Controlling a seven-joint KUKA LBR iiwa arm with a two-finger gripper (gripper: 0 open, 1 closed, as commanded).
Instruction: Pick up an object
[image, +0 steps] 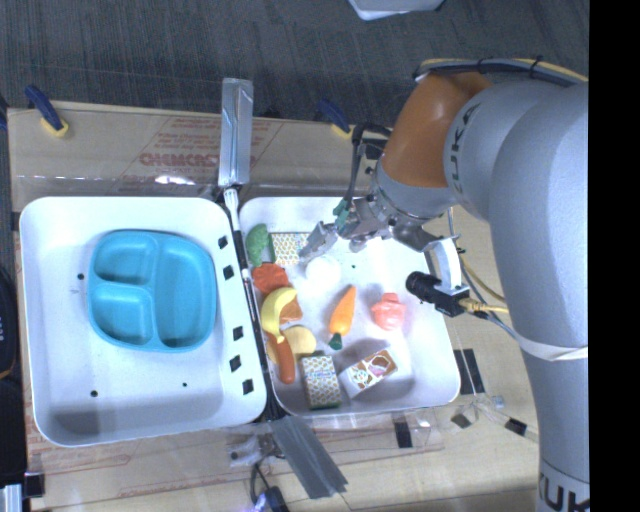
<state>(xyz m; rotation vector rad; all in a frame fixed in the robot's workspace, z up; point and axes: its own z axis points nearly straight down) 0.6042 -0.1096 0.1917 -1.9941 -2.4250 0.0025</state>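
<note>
Near the middle of the view's right-hand bin (445, 375) lies a toy carrot (342, 308), orange along its body with a small dark green tuft at one end. Its long axis runs nearly up and down the picture, leaning a little to the right at the top. The green end points toward the bin's lower edge and the orange end toward the gripper (328, 238). It lies flat on the white floor, apart from its neighbours.

Just to its right is a pink rounded toy (388, 312). To its left, a yellow banana (277, 308) curves beside a red tomato (269, 277), with an orange sausage-like piece (284, 360) below them. Above the carrot sits a pale white item (322, 270), hard to make out against the bin. A patterned box (288, 246) and a green piece (259, 243) occupy the upper left corner. Along the lower edge are a checkered block (320, 381) and a small printed carton (368, 370).

The gripper hangs over the bin's upper part, near the patterned box and the white item; whether it is open or closed cannot be told, and nothing is seen in its grasp. The left-hand bin (40, 330) holds a blue divided tray (152, 288).
</note>
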